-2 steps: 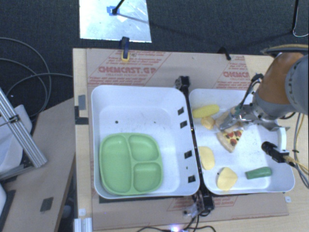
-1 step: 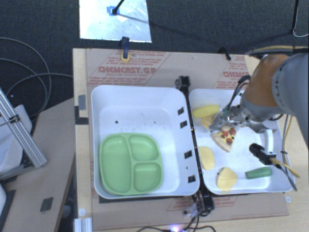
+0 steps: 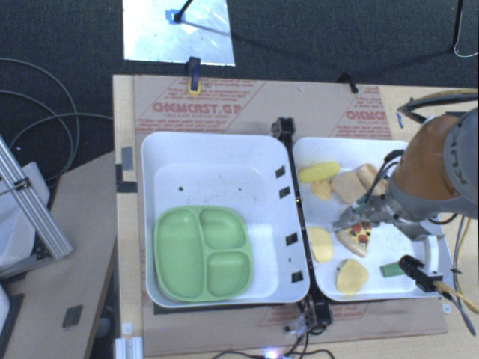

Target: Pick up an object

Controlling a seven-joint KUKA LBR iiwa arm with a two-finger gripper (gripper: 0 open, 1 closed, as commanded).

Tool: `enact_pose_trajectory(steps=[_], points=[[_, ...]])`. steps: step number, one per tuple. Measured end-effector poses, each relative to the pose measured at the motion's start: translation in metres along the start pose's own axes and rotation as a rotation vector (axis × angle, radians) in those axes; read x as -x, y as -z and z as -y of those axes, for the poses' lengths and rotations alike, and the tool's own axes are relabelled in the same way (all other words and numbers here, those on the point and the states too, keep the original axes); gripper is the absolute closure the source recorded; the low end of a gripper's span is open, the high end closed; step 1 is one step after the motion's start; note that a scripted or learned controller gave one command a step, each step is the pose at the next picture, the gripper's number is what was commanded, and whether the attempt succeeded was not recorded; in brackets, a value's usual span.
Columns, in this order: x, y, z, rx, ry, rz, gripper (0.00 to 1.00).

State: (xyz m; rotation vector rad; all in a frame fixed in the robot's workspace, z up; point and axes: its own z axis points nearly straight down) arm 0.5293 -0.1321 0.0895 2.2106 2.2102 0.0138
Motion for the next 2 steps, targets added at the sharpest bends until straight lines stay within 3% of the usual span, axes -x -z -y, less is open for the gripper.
enact_pose_trajectory(steps=[1,2], points=[[0.0001,0.0115,-0.0035,0.004,0.002,0.001,1.00],[0.0000,0.0103,-0.0025,0.001,0.002,0.001,0.00]])
